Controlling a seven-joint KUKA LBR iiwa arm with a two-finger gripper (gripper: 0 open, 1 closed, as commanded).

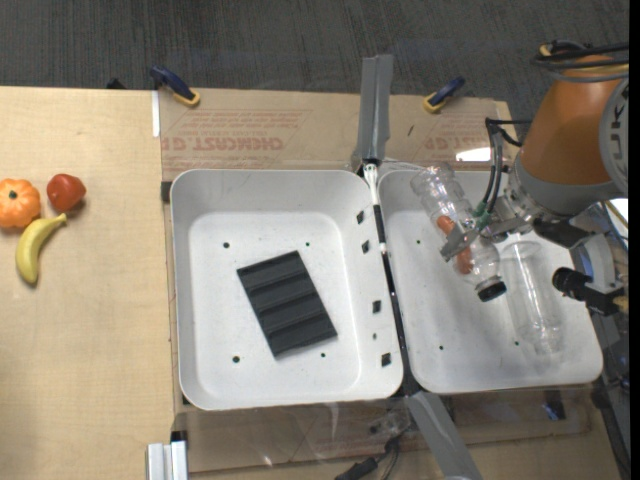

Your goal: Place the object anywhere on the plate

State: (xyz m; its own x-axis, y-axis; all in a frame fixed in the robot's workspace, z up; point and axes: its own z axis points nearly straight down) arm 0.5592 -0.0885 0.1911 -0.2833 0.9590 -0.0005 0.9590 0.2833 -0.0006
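Whether the gripper (468, 240) is open or closed cannot be told; it sits low in the right bin (420, 363) among clear plastic bottles (530, 293). One bottle (440, 196) touching it runs away up-left. The dark ridged plate (287, 302) lies in the left bin (200, 368), well apart to the left.

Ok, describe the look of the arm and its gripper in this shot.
The arm is bulky and rounded, with a broad orange band and light grey casing beside it. Black cables loop around its top and down its left side. The gripper below is a compact grey metal piece with small orange-red parts near its tip.
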